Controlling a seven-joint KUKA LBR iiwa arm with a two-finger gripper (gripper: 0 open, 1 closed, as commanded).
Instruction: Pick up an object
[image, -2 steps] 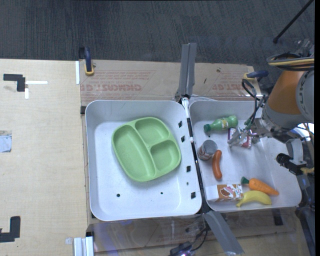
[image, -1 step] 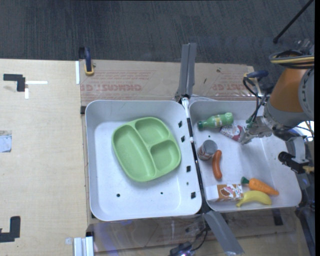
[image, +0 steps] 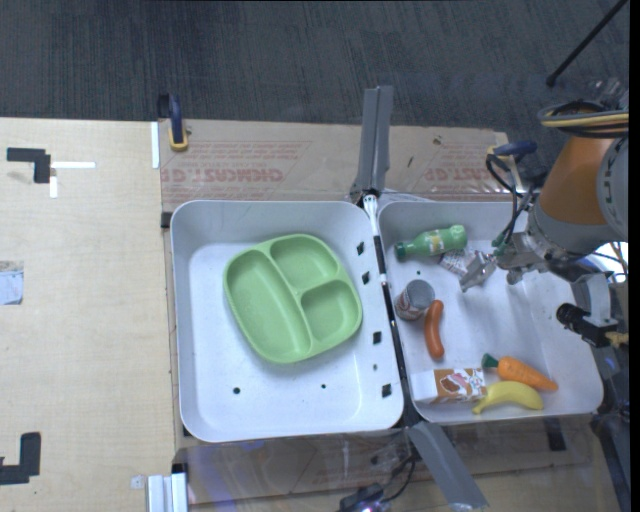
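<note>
The right bin holds several objects. A green bottle lies on its side near the far wall. Below it are a small round can and a red-orange sausage. A carrot, a banana and a small printed box lie near the front wall. My gripper hangs low over the bin, just right of the bottle's base and above the sausage. Nothing is visibly held in it.
The left bin holds a green divided plate. The grey arm with its orange band comes in over the right bin's far right corner, with cables beside it. A tan bench top lies to the left.
</note>
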